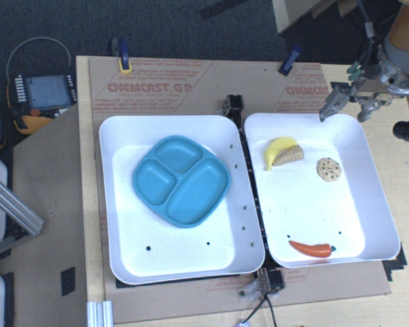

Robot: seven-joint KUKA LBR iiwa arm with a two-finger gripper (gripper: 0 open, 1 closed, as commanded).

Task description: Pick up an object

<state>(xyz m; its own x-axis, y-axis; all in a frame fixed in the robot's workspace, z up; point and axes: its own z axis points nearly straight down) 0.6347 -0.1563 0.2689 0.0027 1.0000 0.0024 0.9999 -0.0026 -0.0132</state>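
The gripper (345,107) hung at about two o'clock in the camera view, above the far rim of the right bin (378,182), its two fingers spread apart with nothing between them. One fingertip sat over the bin's far left part of the rim, the other nearer its far right corner. Inside that bin, at roughly twelve o'clock of its floor, lay a yellow banana piece (282,152) with a tan cut face turned toward three o'clock. Just beside it, toward three o'clock and not touching it, lay a round speckled cookie (328,169). A red chili pepper (311,248) with a green stem end lay along the near wall at six o'clock, well apart from the other two. The left bin (116,203) held a blue divided plate (182,180), tilted askew, a little toward twelve o'clock of centre. Both bins rested side by side on the desk (191,77), whose brown surface bore red printed lettering.
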